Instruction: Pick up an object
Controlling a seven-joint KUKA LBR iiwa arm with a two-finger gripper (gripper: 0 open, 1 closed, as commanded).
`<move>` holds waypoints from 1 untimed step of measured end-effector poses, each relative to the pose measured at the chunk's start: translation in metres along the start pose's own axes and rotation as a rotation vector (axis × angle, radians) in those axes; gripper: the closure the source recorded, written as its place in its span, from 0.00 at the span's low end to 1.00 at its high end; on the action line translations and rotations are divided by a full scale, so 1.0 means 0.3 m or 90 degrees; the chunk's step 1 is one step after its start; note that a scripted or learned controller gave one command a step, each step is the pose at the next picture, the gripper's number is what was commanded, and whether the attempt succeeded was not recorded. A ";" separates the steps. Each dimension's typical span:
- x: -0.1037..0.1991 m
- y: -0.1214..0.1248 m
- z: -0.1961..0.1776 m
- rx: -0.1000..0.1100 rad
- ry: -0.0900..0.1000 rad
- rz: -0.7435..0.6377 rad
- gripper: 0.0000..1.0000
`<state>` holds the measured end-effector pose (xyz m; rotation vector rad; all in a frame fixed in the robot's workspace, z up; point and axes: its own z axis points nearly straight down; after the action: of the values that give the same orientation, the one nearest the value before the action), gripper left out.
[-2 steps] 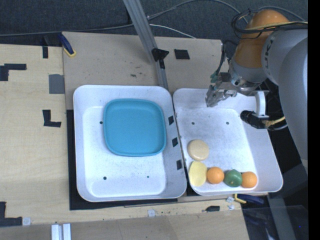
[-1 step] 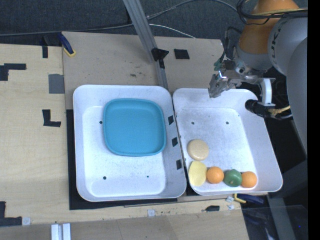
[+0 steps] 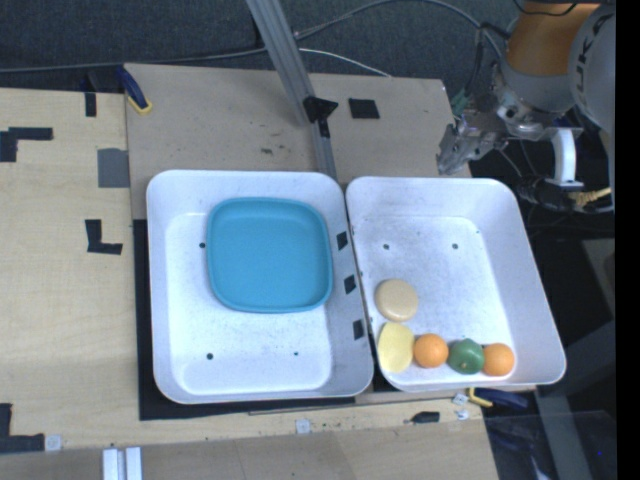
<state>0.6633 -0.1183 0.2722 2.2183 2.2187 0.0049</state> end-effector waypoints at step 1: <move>0.155 -0.055 0.064 0.004 0.001 -0.002 1.00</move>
<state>0.6468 -0.0717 0.2528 2.2190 2.2264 -0.0010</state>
